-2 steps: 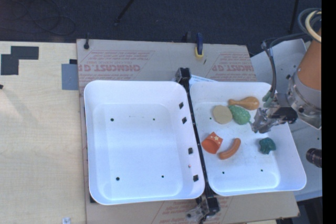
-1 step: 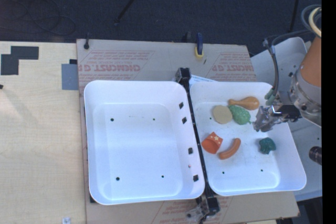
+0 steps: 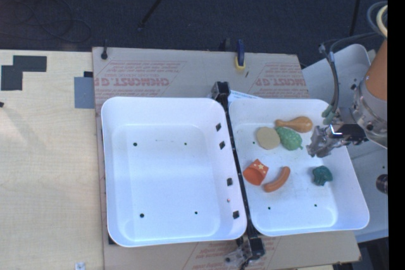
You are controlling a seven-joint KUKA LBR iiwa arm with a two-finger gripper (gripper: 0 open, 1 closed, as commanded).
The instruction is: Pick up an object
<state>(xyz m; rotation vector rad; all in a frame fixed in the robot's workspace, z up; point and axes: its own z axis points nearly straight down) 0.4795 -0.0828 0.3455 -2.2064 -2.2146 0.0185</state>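
Counter (image 3: 44, 155) with two white bins set side by side on cardboard. In the right bin (image 3: 342, 215) are seen a chicken drumstick (image 3: 295, 124), beige piece (image 3: 267, 138), green lump (image 3: 290, 138), red block (image 3: 255, 172), sausage (image 3: 277, 179) and dark green broccoli (image 3: 322, 175). The hand (image 3: 318, 145) is positioned low just right of the green lump; its opening cannot be told.

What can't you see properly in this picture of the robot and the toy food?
- Gripper, camera view: small and blurred, so whether it is open or shut can't be told.
- Arm: cut off by the picture's right side.
- Dark green toy: too small to name.
- Beige piece: too blurry to tell what food it is.
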